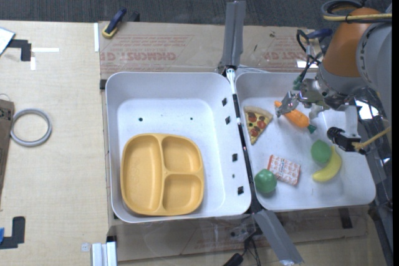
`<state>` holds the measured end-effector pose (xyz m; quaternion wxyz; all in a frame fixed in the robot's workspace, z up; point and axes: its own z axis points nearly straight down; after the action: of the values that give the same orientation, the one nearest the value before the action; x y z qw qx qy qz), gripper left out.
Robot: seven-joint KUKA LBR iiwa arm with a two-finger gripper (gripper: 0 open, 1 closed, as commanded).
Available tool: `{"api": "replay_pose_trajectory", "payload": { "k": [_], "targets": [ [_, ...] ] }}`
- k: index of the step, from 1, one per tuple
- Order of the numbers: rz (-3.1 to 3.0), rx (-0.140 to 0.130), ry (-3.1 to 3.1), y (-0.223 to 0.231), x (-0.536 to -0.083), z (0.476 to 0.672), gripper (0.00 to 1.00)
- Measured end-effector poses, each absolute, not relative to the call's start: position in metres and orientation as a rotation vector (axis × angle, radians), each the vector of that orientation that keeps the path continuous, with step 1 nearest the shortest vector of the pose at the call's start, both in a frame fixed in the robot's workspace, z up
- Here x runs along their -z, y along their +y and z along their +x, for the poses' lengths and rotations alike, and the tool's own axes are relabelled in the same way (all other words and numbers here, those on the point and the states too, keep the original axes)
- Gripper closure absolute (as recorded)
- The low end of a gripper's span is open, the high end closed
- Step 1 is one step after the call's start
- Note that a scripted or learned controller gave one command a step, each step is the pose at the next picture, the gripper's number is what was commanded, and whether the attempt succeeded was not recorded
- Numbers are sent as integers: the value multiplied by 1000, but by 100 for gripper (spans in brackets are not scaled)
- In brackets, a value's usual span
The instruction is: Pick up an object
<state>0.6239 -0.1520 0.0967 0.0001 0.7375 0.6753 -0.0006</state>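
Gripper (292,104) over toy carrot (298,118), finger state can't tell (blurred); carrot could roll, slip sideways from pinch.

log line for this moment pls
arm: over right bin | hand: at carrot | grasp: unclear | left bin: yellow tray
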Motion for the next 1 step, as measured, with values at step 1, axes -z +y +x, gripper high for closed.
{"api": "replay_pose_trajectory", "payload": {
  "k": [1],
  "targets": [
    [2238,2,2206,-184,-150,582,0]
  ]
}}
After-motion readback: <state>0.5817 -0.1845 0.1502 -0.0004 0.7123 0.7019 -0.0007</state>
